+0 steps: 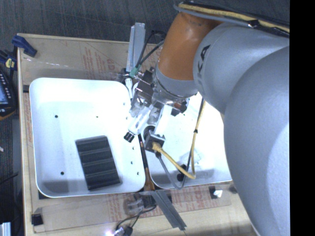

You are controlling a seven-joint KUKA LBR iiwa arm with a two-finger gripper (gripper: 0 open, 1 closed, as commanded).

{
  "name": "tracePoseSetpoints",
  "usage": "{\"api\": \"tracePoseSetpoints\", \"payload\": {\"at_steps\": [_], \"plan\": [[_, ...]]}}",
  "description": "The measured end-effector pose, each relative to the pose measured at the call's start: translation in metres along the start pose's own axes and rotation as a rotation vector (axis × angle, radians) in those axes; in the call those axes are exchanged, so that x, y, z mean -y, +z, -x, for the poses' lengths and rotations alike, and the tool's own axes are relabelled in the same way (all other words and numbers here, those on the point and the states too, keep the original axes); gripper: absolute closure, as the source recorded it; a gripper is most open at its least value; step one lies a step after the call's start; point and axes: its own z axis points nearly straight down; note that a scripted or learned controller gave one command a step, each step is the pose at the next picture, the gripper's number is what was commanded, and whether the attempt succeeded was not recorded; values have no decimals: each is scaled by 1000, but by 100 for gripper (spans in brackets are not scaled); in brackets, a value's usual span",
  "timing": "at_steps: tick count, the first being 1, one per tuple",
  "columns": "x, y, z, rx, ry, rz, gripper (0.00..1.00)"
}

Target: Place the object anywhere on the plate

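Hand (139, 132) above the bins' shared rim, grip state unclear; dark ridged plate (97, 162) lies down-left of it, long axis roughly vertical.

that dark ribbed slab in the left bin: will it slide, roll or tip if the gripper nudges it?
The dark ribbed slab lies flat and low on the left bin's floor, so it likely slides rather than rolls or tips. Its straight, even ridges suggest it is stiff. The smooth white floor probably gives little friction, so a side push may skate it toward a wall.
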Motion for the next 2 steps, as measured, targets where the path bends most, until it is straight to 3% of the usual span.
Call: {"api": "tracePoseSetpoints", "payload": {"at_steps": [1, 2], "plan": [[103, 50, -119, 6, 346, -6, 100], [41, 66, -122, 5, 471, 2, 100]]}}
